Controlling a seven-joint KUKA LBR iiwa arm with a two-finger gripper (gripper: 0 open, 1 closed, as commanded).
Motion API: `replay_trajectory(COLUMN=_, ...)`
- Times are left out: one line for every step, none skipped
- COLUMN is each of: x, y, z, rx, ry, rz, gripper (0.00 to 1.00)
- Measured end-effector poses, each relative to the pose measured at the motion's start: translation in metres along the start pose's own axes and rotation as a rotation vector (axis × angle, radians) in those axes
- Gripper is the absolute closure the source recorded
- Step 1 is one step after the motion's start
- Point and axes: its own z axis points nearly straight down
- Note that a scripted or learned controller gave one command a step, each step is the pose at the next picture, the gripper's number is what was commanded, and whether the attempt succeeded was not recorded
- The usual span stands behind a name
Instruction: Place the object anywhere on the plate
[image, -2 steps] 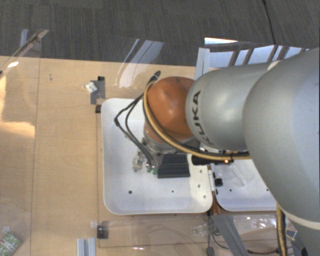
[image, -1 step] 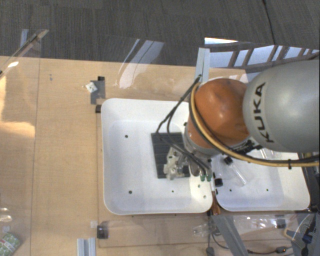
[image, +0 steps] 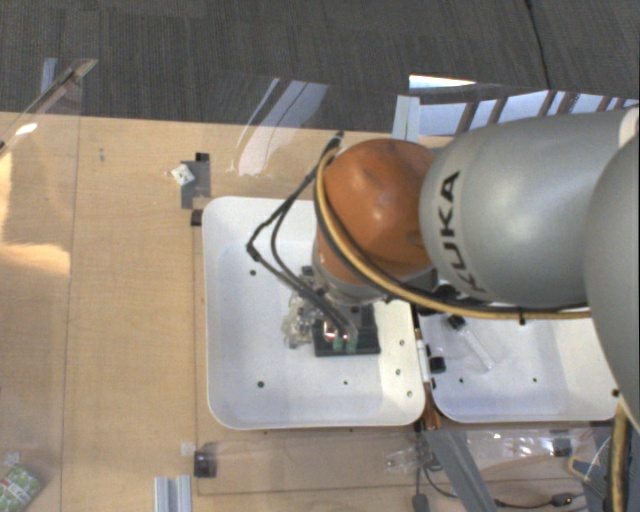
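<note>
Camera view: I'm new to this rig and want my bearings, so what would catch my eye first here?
The big grey KUKA arm with its orange band dominates, reaching in from the right over the left white bin. Beneath the orange part, its tool hangs low over that bin's middle, with black cables looping beside it. The right white bin lies mostly under the arm.

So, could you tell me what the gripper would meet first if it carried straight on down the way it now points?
Probably the floor of the left white bin: the gripper points down into it. Depth is unclear, and the arm hides whatever lies beneath.
</note>
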Motion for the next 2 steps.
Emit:
replay_trajectory(x=0.01, y=0.057, z=0.049, rx=0.002, ry=0.005, rz=0.104, gripper=1.0)
replay_trajectory(x=-0.001, y=0.023, z=-0.013, rx=0.001, ry=0.0, rz=0.198, gripper=1.0)
